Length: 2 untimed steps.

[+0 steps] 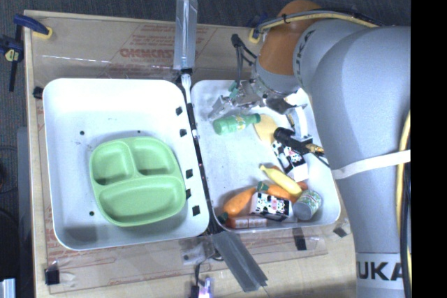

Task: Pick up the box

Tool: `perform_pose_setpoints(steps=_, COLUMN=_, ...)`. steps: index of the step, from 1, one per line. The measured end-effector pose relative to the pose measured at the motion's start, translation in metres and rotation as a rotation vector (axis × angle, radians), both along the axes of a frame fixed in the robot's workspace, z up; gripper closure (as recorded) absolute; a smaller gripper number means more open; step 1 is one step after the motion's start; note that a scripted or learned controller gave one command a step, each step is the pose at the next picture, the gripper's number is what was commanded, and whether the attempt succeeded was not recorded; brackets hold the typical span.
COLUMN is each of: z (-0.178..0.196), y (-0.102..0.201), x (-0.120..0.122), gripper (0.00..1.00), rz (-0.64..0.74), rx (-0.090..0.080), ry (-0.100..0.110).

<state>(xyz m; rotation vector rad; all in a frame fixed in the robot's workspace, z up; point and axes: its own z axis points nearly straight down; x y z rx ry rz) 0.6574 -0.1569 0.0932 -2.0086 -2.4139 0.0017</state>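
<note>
Hovering at right bin's far end, tool (234,98), grip state unclear, box (271,206) well apart near front.

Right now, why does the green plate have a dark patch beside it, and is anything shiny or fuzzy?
Camera view: the plate throws a soft shadow down-left onto its bin, so light falls from above; the white bins look bright but not glaring; the pincer and the small things near the box look a bit fuzzy.
</note>
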Motion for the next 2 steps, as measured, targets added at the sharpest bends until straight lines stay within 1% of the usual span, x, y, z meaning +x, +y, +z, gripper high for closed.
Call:
perform_pose_setpoints(steps=1, z=0.000, y=-0.053, x=-0.043, gripper=0.00, rz=0.693, rx=0.000, ry=-0.002)
perform_pose_setpoints(steps=2, z=-0.001, y=0.020, x=-0.051, gripper=0.00, rz=0.666, rx=0.001, ry=0.000)
